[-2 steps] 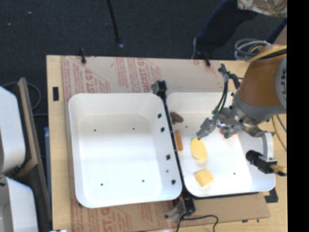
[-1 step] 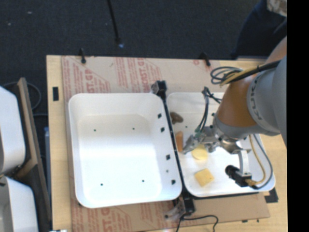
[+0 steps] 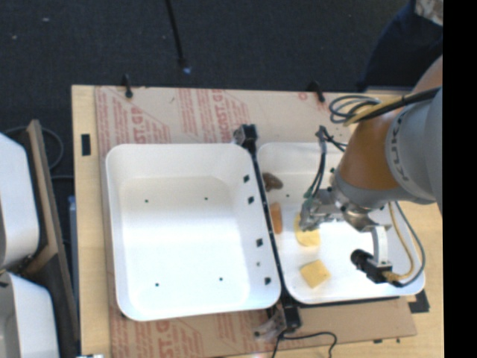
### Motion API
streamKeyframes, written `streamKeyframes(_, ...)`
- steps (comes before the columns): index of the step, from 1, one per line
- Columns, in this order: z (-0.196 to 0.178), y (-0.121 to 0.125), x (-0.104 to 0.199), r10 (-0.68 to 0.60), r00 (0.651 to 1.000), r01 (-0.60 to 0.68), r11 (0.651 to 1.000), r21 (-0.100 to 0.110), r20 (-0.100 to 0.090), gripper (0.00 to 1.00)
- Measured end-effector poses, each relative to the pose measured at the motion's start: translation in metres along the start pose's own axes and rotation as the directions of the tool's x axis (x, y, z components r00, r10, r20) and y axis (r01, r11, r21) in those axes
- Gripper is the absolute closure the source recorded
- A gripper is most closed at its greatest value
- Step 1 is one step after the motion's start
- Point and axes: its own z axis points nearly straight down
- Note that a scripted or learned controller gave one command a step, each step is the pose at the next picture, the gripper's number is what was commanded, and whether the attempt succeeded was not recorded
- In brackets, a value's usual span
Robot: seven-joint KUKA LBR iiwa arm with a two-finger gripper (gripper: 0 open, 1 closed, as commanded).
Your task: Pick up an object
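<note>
In the right bin point(image 3: 298, 154) my gripper point(image 3: 313, 218) reaches down from the grey and orange arm point(image 3: 376, 159), right above a pale yellow piece point(image 3: 308, 238) and touching or nearly touching its top. A yellow block point(image 3: 314, 273) lies nearer the front of the same bin. An orange piece point(image 3: 276, 219) rests against the divider side, and a small brown object point(image 3: 272, 181) sits farther back. The arm's body hides part of the bin's right half.
The left bin point(image 3: 119, 200) stands beside the right one, their rims meeting at a black clip strip point(image 3: 262, 215). Cables point(image 3: 402, 237) loop off the wrist over the right bin's edge. A black connector point(image 3: 370, 265) hangs low near the front right.
</note>
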Motion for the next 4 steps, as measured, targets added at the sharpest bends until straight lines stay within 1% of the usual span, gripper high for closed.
streamKeyframes(1,0.000,0.000,0.000,0.000,1.000,0.000,1.000,0.001,0.000,0.00)
streamKeyframes(2,-0.010,0.000,-0.001,0.002,1.000,-0.002,1.000,-0.001,0.000,1.00)
streamKeyframes(3,-0.010,0.000,0.000,0.001,1.000,-0.001,1.000,0.000,0.000,0.00)
streamKeyframes(4,0.012,-0.005,-0.015,-0.001,1.000,0.001,1.000,0.003,0.000,0.00)
